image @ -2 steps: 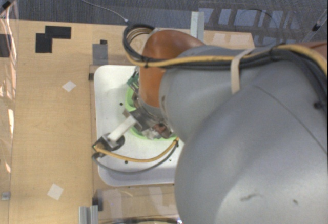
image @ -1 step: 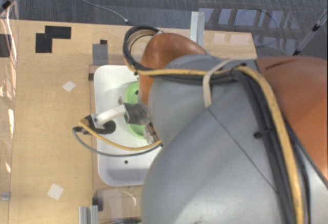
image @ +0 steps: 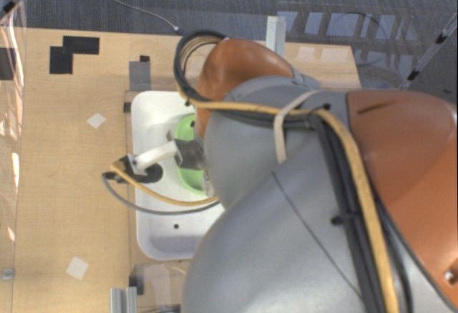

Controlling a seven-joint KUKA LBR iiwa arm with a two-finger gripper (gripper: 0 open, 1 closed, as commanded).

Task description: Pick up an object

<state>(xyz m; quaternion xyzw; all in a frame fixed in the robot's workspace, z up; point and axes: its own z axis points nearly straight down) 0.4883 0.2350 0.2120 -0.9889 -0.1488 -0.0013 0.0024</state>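
The grey arm with its orange band (image: 236, 68) covers most of the camera view and reaches down into the left white bin (image: 154, 114). A bright green object (image: 189, 177) lies in that bin, right under the arm's end. The gripper (image: 189, 152) sits directly over the green object as a dark metal part, mostly hidden by the wrist. A white tube and a black fitting (image: 147, 170) stick out to its left, with a yellow cable looping below them.
The bin rests on a tan bench (image: 64, 161) with black marks at the back left. The arm's bulk hides the right bin. Dark carpet lies beyond the bench's far edge.
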